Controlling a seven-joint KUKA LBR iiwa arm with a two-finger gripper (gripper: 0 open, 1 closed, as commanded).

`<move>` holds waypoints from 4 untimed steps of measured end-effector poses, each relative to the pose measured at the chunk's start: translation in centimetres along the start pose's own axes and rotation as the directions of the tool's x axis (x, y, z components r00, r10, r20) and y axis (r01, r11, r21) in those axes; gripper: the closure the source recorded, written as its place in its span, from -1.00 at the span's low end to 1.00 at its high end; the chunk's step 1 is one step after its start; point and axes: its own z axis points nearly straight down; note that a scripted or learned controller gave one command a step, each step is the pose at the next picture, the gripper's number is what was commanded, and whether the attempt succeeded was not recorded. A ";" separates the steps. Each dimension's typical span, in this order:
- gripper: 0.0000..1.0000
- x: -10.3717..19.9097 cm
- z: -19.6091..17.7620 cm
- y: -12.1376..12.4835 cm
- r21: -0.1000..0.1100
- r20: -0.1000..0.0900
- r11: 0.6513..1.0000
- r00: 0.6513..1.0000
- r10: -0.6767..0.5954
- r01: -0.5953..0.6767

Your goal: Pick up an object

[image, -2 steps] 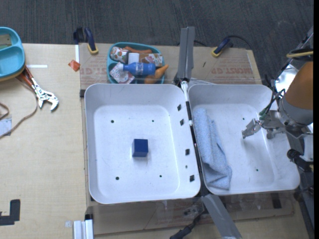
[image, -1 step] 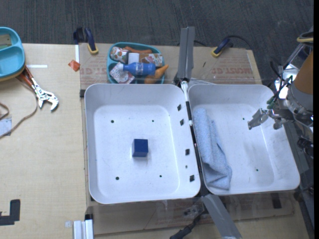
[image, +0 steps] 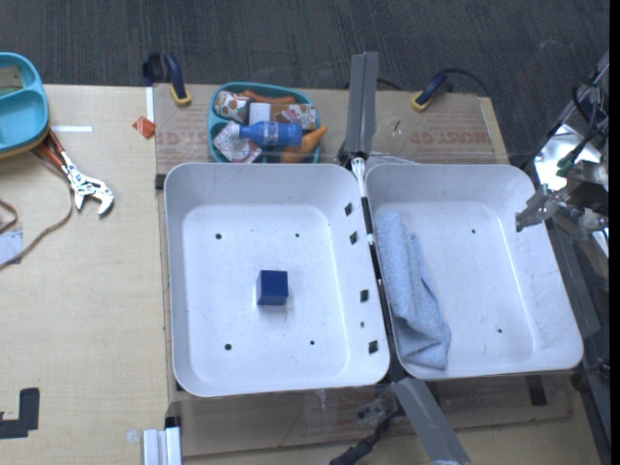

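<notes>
While arm waits at 3 o'clock edge, gripper sits over right bin's rim; jaw state cannot be told. Blue cube lies mid left bin, well apart toward 9 o'clock. Grey cloth lies nearer, long axis 12-to-6.

The end effector hangs at the view's right edge, the arm's metal parts behind it.
</notes>
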 end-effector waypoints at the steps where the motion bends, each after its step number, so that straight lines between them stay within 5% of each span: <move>1: -1.00 5.1 -9.4 8.6 0.000 0.001 0.999 0.999 -0.052 0.052; 2: -1.00 10.8 0.8 3.7 0.003 0.000 0.998 0.998 -0.064 0.064; 3: 1.00 10.8 0.0 3.8 0.004 0.002 0.998 0.998 -0.066 0.066; 4: 1.00 8.8 12.2 6.1 0.003 0.000 0.997 0.997 0.080 -0.080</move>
